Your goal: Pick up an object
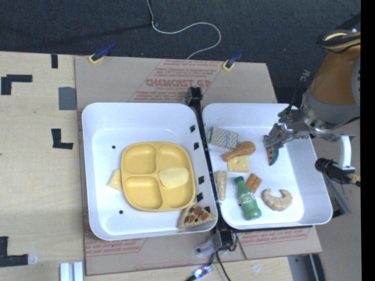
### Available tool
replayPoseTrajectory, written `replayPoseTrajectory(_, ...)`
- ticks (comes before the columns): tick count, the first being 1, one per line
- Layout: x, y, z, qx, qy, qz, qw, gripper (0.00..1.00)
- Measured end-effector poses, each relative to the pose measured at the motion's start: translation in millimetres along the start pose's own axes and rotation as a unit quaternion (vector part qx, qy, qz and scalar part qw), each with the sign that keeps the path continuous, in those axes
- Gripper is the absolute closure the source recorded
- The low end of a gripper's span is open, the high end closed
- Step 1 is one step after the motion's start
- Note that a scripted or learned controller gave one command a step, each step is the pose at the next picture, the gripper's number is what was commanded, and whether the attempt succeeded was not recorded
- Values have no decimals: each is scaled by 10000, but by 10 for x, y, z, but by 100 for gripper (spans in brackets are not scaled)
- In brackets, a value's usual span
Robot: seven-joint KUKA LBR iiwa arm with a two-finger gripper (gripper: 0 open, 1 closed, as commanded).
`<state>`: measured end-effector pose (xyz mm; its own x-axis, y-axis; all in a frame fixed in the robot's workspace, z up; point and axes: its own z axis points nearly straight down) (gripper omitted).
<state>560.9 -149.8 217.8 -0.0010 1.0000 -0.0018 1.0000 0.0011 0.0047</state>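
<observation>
My gripper (274,143) hangs over the right side of the right bin (304,157), reaching in from the right. A small dark teal piece (272,156) shows right at its tip; I cannot tell whether it is held. To the gripper's left lie a brown drumstick (239,151), a grey checkered square (224,137) and a yellow cheese slice (237,164). Nearer the front lie an orange chunk (253,182), a green bottle (248,199), a tan croissant (277,199) and a pale stick (220,184).
The left bin (99,127) holds a yellow divided plate (146,163) with a pale disc (174,177) on it. A yellow wedge (114,180) sits to the plate's left and a pizza slice (196,216) at the bin's front right corner. A white cable (187,31) lies behind the bins.
</observation>
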Motion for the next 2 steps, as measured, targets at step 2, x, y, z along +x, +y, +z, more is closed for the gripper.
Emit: replayPoseTrajectory(2,483,194,-158,25,18,-29,10000,100)
